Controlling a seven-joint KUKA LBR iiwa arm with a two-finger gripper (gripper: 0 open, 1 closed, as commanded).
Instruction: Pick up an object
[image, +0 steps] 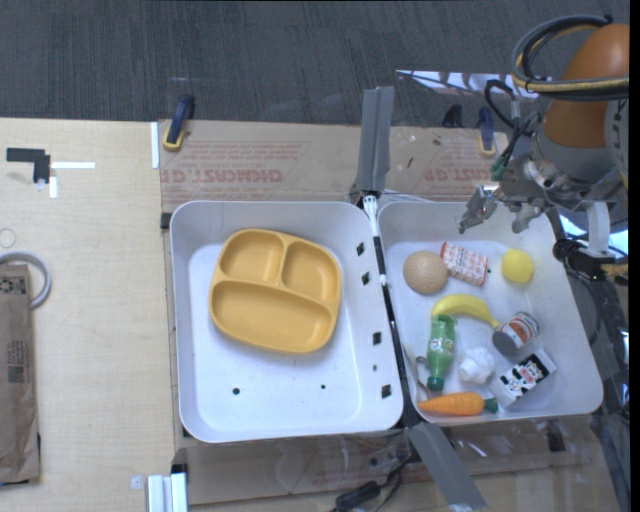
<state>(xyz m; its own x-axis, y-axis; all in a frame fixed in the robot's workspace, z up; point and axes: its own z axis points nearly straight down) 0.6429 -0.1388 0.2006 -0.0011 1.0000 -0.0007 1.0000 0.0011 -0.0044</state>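
The round yellow lemon-like ball (517, 266) looks to me the easiest pick. It sits in the far right part of the right-hand shallow white bin (585, 350), close beneath my tool (505, 205), with open floor on most sides. My tool hangs above the bin's far edge with its two fingers spread apart and nothing between them.

To do this well, I judge I should shift over the ball, come straight down with the fingers straddling its widest part, and close on it slowly, since a round thing may roll out from a glancing pinch.

Near the ball, to its left, lies a small red-and-white printed packet (464, 262), and beyond that a tan round ball (425, 272). Towards the near side lie a curved yellow banana (465, 308), a green plastic bottle (440, 350), a small silver-and-red can (516, 332), a crumpled white lump (476, 366), a black-and-white carton (524, 376) and an orange carrot (455, 404). Those near-side things crowd together, several touching, so a finger would likely strike a neighbour there.

The ball is fairly near the bin's right wall, so I would keep the fingers lined up along that wall rather than across it. The left-hand white bin (200, 380) holds a yellow three-part plastic tray (275, 290) with bare floor around it, giving open room. Outside the bins lies the pale wooden tabletop (90, 300).
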